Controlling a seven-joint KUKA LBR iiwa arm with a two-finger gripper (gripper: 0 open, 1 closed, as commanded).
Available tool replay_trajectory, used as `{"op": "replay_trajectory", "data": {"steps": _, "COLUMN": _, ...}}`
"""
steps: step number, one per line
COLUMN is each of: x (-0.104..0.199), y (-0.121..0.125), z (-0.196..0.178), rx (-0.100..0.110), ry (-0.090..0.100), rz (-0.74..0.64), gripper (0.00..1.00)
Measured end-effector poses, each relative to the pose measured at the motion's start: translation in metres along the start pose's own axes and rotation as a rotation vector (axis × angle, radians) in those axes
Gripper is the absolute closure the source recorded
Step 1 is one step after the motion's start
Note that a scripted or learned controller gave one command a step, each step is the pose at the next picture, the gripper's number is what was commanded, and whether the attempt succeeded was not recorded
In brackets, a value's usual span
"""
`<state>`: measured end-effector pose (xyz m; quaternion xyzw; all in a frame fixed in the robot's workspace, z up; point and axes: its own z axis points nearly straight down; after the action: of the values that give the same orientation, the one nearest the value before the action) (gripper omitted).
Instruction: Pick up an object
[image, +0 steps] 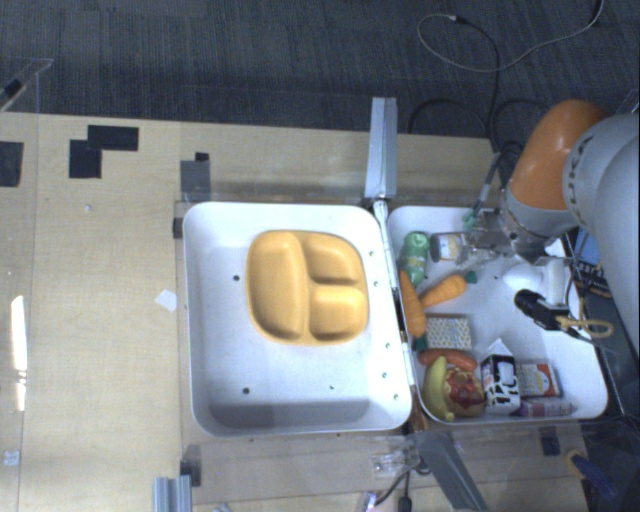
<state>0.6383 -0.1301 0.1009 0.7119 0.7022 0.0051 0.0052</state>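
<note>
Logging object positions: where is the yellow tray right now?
The yellow tray lies in the left bin, near its middle, across the divider from the carrots.

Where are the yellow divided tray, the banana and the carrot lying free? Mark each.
yellow divided tray (305, 285): camera view, on its centre ridge.
banana (435, 384): camera view, mid-length of its curve.
carrot (443, 291): camera view, middle of its body.

A pale wooden bench top is seen beneath dark grey carpet along the far edge — black tape patches are stuck near its far left corner, and a black cable is looped over the carpet.
</note>
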Motion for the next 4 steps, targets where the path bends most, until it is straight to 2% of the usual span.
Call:
{"op": "replay_trajectory", "data": {"steps": 1, "x": 0.000, "y": 0.000, "z": 0.000, "rx": 0.000, "ry": 0.000, "rz": -0.001, "gripper": 0.00}}
{"op": "replay_trajectory", "data": {"steps": 2, "x": 0.014, "y": -0.024, "z": 0.012, "rx": 0.003, "ry": 0.000, "rz": -0.170, "gripper": 0.00}}
{"op": "replay_trajectory", "data": {"steps": 3, "x": 0.015, "y": -0.022, "z": -0.001, "rx": -0.005, "ry": 0.000, "rz": -0.171, "gripper": 1.00}}
{"op": "replay_trajectory", "data": {"steps": 4, "x": 0.041, "y": -0.046, "z": -0.119, "rx": 0.006, "ry": 0.000, "rz": -0.185, "gripper": 1.00}}
